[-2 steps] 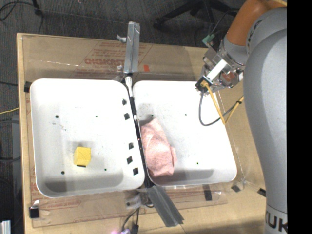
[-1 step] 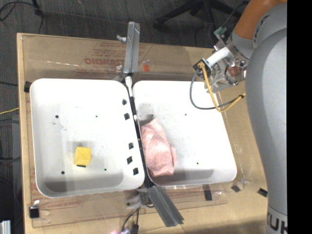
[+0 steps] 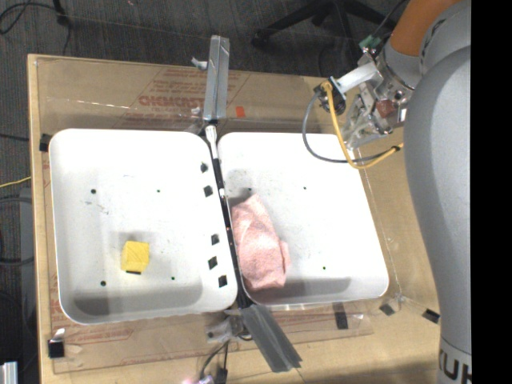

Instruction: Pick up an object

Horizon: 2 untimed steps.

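The gripper (image 3: 370, 122) hangs above the far right corner of the right bin (image 3: 336, 214), clear of its floor, which I judge a waiting or approach pose before a descent; whether anything sits between its tips cannot be told from here. A crumpled pink cloth (image 3: 258, 242) lies against the right bin's left wall, beside the divider, and a small yellow block (image 3: 135, 256) rests near the left bin's (image 3: 88, 166) near edge, both well apart from the arm.

Open floor across the right bin (image 3: 336, 214) save the pink cloth (image 3: 259, 243) against the divider (image 3: 220, 222)
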Available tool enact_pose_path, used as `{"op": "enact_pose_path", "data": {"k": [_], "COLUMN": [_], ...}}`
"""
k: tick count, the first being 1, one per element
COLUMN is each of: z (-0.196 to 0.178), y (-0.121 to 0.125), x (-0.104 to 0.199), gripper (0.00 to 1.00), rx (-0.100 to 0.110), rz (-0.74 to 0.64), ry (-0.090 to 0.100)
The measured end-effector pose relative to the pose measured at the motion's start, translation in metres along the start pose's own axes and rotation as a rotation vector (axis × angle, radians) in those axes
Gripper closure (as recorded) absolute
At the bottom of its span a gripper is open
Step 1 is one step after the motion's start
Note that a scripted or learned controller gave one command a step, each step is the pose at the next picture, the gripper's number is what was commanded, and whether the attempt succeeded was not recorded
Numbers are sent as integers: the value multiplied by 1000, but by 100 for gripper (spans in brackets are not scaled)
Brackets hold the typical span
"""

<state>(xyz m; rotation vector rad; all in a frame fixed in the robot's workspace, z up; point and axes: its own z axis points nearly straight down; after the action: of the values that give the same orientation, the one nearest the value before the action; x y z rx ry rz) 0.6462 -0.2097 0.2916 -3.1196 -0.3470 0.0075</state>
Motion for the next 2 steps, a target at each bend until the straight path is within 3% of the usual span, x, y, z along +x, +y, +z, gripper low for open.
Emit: {"op": "enact_pose_path", "data": {"k": [1,2], "z": [-56,39], "y": [0,-1], "x": [2,5], "gripper": [100,100], "rx": [0,1], "rz": [13,7], "ry": [2,-1]}}
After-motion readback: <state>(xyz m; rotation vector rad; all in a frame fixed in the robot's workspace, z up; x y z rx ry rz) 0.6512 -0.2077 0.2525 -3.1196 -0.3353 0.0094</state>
